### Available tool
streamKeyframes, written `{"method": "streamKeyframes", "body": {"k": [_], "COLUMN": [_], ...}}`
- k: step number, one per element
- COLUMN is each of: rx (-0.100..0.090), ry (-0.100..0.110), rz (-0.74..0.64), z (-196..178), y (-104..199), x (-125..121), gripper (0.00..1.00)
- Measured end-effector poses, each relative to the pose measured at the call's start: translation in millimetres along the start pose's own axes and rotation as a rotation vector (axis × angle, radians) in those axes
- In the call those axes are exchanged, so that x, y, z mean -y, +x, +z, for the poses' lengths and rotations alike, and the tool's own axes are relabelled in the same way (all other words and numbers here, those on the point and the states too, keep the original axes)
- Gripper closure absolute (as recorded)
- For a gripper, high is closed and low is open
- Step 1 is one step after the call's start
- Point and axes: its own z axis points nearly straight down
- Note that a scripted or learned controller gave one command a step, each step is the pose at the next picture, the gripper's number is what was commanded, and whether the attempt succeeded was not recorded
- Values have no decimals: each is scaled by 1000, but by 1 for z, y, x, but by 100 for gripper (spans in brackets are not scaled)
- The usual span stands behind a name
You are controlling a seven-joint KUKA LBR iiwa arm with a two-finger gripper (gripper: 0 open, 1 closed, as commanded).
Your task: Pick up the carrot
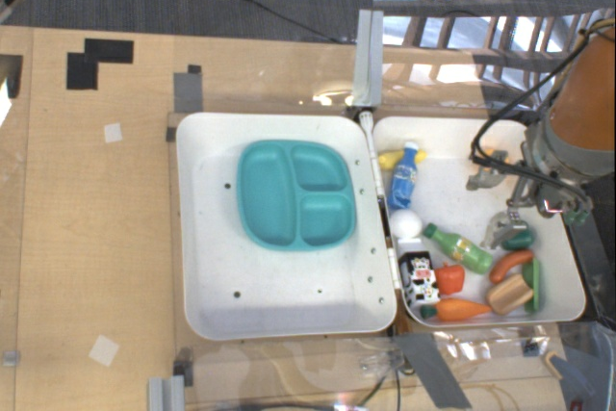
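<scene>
The carrot point(463, 309), orange and tapered, lies along the front wall of the right bin point(452, 144), its tip pointing right. My gripper point(510, 228) hangs over the right part of that bin, behind and to the right of the carrot and well apart from it. Under the gripper sits a small dark green item point(521, 237). I see nothing lifted from the bin.
Around the carrot lie a tan block point(510, 295), an orange-red sausage shape point(510, 265), a red piece point(449, 279), a black-and-white box point(420, 276) and a green bottle point(460, 248). A blue bottle point(402, 176) lies further back. The left bin point(207, 303) holds a teal divided plate point(295, 193).
</scene>
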Motion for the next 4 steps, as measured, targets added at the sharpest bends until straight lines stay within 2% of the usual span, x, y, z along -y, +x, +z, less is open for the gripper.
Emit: {"method": "streamKeyframes", "body": {"k": [1,2,3,4], "rx": [-2,8,11,17], "ry": [-1,1,1,4], "rz": [26,67,61,80], "z": [41,119,111,-50], "y": [-72,-111,-113,-118], "x": [52,72,70,74], "gripper": [0,0,100,100]}}
